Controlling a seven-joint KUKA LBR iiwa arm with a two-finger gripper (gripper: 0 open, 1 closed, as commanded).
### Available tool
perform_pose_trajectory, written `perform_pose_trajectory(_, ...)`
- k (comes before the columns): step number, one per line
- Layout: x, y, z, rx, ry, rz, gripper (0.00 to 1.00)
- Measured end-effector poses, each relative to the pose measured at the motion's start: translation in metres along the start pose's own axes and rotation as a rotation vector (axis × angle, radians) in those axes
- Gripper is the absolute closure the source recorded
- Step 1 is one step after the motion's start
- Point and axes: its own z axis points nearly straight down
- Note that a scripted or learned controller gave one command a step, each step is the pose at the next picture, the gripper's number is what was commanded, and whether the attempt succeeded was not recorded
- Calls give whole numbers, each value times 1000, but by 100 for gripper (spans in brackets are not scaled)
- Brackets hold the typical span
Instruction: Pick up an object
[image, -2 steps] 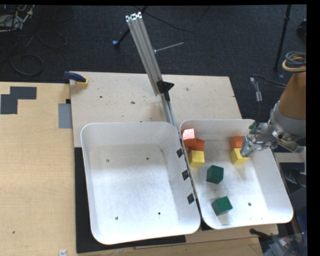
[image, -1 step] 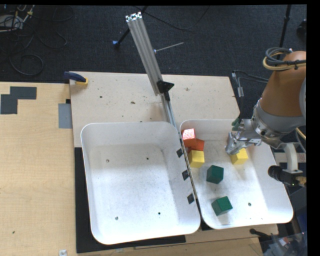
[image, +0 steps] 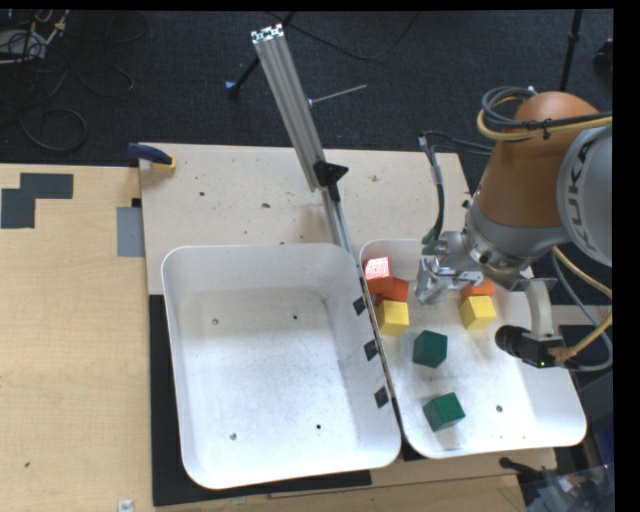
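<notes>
Blocks lay in the right bin (image: 560, 425), going left to right: an orange block (image: 388, 290) and a yellow block (image: 394, 317) by the divider, at the claw's nine and eight o'clock; two green blocks (image: 430, 349) (image: 443, 410) at its six o'clock; a second yellow block (image: 478, 311) at its four o'clock. The claw (image: 432, 288) hung over the bin's far end; how far it stood open I cannot tell, and no block showed in its grip. The left bin (image: 200, 268) sat alongside.

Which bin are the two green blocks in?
Right bin. One green block lies near its middle, the other green block nearer its front edge.
</notes>
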Motion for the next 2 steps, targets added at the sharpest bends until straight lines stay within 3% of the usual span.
perform_pose_trajectory(2, 102, 5, 21, 5, -1, 2, 100)
